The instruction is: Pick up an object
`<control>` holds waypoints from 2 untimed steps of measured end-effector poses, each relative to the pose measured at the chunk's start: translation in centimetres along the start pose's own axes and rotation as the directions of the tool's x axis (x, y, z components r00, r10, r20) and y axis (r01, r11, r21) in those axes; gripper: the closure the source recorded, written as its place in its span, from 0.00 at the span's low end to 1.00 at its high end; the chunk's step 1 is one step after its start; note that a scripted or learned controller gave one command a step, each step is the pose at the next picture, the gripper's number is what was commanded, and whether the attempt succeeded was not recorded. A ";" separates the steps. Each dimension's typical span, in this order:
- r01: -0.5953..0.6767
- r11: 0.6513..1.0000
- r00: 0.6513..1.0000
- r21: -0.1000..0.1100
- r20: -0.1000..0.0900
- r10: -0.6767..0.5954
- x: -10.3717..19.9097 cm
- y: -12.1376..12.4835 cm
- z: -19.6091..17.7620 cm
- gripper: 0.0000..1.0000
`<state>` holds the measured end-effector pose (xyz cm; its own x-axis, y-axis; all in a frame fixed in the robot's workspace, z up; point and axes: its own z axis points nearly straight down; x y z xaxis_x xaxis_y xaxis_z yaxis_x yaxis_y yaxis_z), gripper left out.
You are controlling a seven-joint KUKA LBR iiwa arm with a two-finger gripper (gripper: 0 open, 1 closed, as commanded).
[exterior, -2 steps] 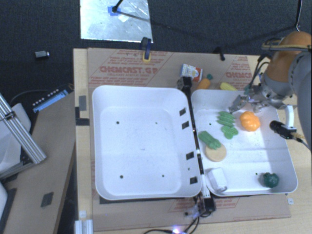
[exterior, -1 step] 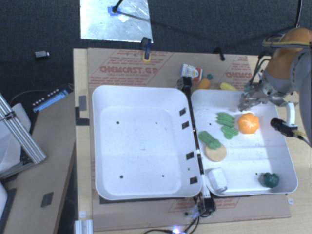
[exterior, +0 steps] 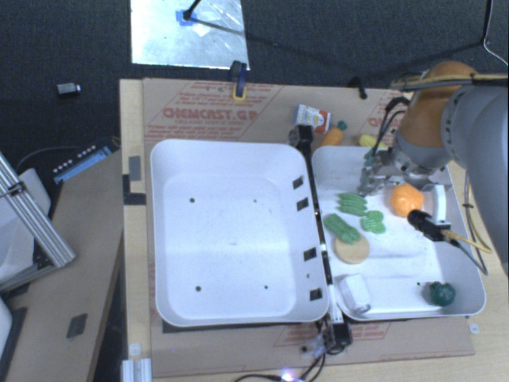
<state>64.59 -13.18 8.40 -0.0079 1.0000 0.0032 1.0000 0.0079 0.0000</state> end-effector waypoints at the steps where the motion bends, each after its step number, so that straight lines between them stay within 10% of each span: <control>1: -0.003 1.000 1.000 -0.001 0.003 0.003 0.9 -0.1 -0.1 1.00; 2: -0.002 1.000 1.000 -0.006 0.004 0.002 1.4 2.5 -0.2 1.00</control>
<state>67.05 -11.75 8.57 -0.0059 1.0000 -0.0006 1.0000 0.0059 0.0056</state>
